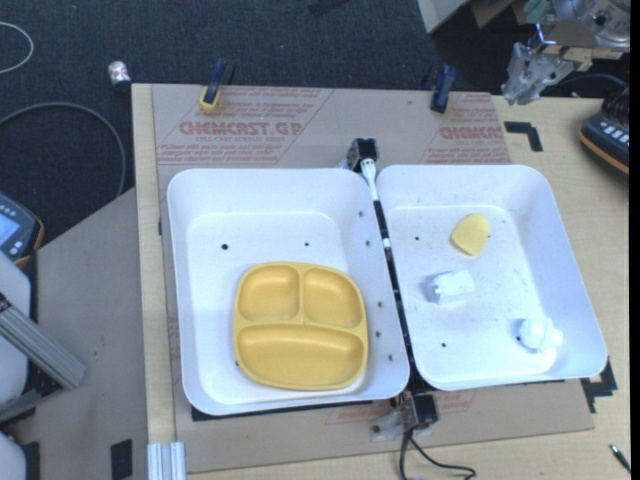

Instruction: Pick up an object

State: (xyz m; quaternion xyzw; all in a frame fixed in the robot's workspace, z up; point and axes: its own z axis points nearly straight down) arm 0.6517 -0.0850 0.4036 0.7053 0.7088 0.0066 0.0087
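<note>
Up at the far right corner, beyond the bench edge, you've got the gripper point(528, 71) hanging well clear of both bins, and from this angle you can't tell how it's set, nothing is seen in its grasp. Look down to the right bin point(560, 223): three small things lie apart from one another on its floor. Toward the far side there's a yellow rounded piece point(470, 234), lying flat. Just nearer and a little left of it you see a small white block point(449, 287), roughly in the middle of the bin. Over in the near right corner sits a white lumpy object point(537, 335), close against the bin's wall. Swing left and the left bin point(190, 268) carries one big item, a yellow divided plate point(300, 325) with three compartments, two small ones on the far side and one long one on the near side, lying flat toward the near half of the bin. The two bins touch along their shared edge, with a dark strip point(384, 258) running down the seam. Both rest on a brown board point(300, 123) with red lettering, and you've got two clamps on its far edge, a yellow-tipped clamp point(213, 87) on the left and a blue clamp point(441, 88) on the right.
</note>
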